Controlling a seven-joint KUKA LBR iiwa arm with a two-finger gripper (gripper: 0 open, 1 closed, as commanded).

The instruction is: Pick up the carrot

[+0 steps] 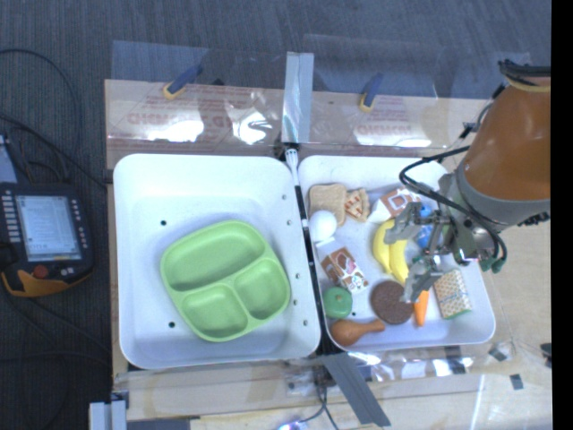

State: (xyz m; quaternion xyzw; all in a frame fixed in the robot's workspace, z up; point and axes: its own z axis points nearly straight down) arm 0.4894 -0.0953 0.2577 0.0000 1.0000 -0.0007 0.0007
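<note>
While the carrot [421, 307] lies in the lower right part of the right bin [479, 328], a small orange stick standing nearly upright in the frame, it sits between a round brown cookie [390, 301] on its left and a speckled tan block [453, 294] on its right, close to both. Just above its upper end hangs the gripper [428, 262], a cluster of grey and teal metal parts over the bin's right half; its tip is near the carrot's top, but whether they touch cannot be told, nor whether the tool is spread or pressed together. Nothing can be seen pinched in it.

From the gripper the arm [515, 146] rises toward the upper right of the frame, its broad orange band bulking above a grey wrist, with a black cable [430, 164] looping off its left side. The arm leans in from the right edge, its wrist pointing down and left into the bin.

Left of the gripper lies a yellow banana [389, 247]. Further left are a white egg [322, 227], a slice of bread [328, 199] and a green round fruit [337, 303], with a brown drumstick-like piece [356, 331] along the bin's lower edge.

In the left bin [143, 186] rests a green divided plate [226, 279]. At the far left of the frame a handheld control pendant [43, 240] lies on the dark floor.
</note>
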